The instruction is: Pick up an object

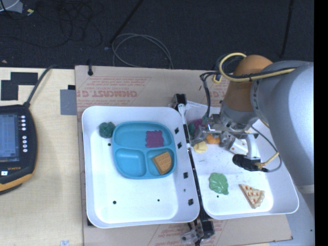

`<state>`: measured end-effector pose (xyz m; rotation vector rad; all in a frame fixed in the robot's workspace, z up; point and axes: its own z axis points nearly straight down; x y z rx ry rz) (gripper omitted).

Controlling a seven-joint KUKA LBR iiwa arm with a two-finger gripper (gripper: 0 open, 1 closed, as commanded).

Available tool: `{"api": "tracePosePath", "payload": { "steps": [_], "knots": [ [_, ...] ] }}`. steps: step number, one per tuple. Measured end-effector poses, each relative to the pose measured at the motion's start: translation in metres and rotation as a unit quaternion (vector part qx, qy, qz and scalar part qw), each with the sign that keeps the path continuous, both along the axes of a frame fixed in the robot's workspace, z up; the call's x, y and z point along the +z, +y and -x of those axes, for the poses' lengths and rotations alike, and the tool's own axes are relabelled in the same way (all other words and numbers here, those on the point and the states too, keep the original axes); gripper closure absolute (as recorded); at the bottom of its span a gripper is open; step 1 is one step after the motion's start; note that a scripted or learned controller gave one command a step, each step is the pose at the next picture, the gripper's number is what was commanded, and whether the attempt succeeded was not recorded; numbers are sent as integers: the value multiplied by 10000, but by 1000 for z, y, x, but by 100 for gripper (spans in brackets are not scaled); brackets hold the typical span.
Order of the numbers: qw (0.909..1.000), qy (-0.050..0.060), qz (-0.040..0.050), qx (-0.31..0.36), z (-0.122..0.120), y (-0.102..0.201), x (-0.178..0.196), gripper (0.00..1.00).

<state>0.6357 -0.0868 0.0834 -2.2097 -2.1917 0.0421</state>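
My gripper point(212, 132) is low in the far left corner of the right bin point(279, 203), among small pieces. A pale yellow piece point(200, 147) lies just in front of it, and a dark green and purple piece point(195, 127) sits to its left by the divider. Something orange point(213, 137) shows right at the gripper; whether it is held is unclear. Further forward lie a green leafy piece point(219, 183) and a waffle wedge point(252, 195). The arm's wrist hides the bin's far right part.
The left bin point(133, 205) holds a blue divided tray point(119, 155) with a purple piece point(154, 137) and an orange waffle square point(163, 162). A dark green lump point(106, 129) sits beside the tray. A control pendant point(13, 142) lies at the far left.
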Motion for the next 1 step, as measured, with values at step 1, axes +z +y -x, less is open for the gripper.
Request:
{"api": "tracePosePath", "payload": {
  "steps": [1],
  "knots": [
    [9999,-149,0,27,-6,2,14,100]
  ]
}}
